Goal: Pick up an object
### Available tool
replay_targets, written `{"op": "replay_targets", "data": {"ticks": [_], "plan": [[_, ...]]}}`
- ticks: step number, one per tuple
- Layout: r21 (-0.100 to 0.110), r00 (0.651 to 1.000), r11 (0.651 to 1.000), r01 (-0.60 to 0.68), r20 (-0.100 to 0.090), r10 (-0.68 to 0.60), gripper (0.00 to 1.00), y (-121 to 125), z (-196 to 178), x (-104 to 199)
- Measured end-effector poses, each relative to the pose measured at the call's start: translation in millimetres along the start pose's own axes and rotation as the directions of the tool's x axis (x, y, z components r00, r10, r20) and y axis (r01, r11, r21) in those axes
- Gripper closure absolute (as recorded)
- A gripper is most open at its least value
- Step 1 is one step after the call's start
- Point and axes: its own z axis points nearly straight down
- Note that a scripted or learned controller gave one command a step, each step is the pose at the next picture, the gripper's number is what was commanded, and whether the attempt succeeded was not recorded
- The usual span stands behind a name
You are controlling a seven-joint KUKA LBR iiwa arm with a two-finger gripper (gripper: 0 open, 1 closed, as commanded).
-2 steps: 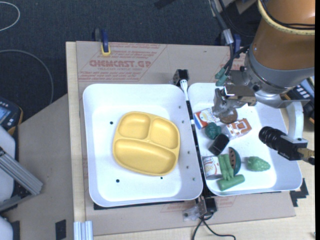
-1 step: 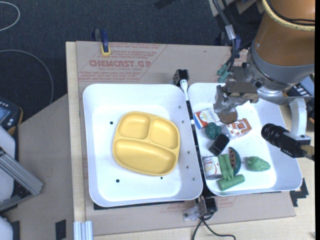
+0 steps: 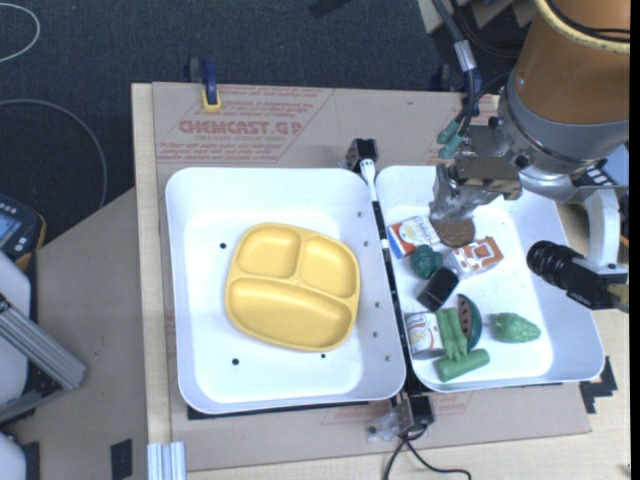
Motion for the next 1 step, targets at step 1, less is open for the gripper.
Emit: {"op": "replay_targets", "data": {"ticks": [1], "plan": [[-0.002,1.0,1.0,0.001,0.0,-0.001,1.0,0.7,-10.2,0.4]]}}
